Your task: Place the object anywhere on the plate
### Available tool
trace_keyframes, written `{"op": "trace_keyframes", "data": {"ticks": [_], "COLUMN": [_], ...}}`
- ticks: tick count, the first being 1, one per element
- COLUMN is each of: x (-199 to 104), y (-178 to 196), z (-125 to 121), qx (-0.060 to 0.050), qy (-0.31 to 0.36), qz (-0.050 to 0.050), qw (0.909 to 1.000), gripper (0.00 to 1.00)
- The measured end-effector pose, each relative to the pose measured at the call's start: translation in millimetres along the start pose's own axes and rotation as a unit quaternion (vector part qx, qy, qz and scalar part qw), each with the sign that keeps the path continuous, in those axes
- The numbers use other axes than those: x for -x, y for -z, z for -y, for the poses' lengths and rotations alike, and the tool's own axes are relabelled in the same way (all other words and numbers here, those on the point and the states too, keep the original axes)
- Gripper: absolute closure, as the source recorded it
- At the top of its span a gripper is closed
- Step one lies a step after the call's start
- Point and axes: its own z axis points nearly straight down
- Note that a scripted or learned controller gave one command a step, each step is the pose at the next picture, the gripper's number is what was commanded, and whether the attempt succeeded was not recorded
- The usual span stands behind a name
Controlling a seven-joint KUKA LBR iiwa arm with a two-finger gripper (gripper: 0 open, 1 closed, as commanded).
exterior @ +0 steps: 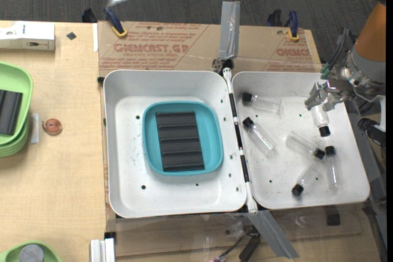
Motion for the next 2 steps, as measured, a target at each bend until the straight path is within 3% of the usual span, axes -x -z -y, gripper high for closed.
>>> {"op": "trace_keyframes", "data": {"ticks": [1, 2], "x": [-48.2, -102.7], "y": [6.3, -17.2], "z": [11.7, 67.6], "qx": [0.000, -0.001], "qy": [0.142, 0.244], "qz": [0.000, -0.001], "qw": [0.9899, 0.9697], "gripper": [1.00, 1.00]}}
